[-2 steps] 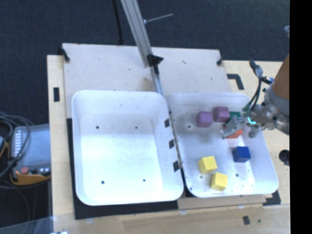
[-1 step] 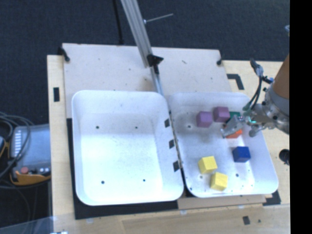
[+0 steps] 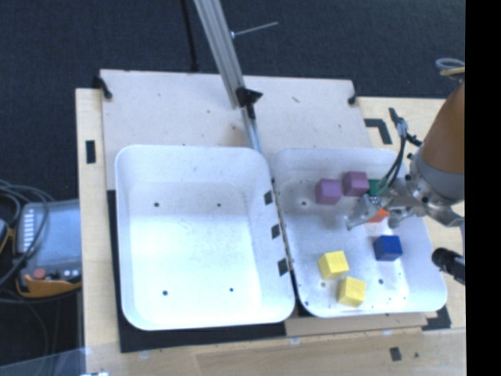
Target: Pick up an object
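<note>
You see the tool (image 3: 368, 210) low over the right bin (image 3: 301, 171), near the right edge of the surface (image 3: 90, 210), but you cannot tell its state because the part is small and blurred. Two purple blocks (image 3: 329, 191) lie just beside it toward the far edge, and a blue block (image 3: 387, 247) lies just beside it toward the near edge. Two yellow blocks (image 3: 334, 264) sit close together near the bin's near edge, and the left bin (image 3: 196, 157) stands beside the right one.
</note>
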Action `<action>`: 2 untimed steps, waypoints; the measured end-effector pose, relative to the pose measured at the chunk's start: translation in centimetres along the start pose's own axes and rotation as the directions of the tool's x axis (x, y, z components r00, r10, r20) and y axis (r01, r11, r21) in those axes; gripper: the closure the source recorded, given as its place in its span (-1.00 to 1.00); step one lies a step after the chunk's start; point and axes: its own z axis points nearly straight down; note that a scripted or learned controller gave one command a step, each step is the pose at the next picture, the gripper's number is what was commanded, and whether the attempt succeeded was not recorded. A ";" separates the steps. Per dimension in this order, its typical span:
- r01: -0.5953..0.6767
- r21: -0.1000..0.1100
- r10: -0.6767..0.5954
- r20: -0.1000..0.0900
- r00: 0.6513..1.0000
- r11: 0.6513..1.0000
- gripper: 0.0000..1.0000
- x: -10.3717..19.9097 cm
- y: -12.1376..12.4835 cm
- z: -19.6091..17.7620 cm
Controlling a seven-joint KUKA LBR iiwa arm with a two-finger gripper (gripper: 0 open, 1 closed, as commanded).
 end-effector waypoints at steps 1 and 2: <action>0.001 0.000 -0.001 0.000 1.000 1.000 -1.00 0.2 -1.0 5.0; 0.001 0.001 -0.001 -0.001 1.000 1.000 -1.00 0.1 -1.5 9.4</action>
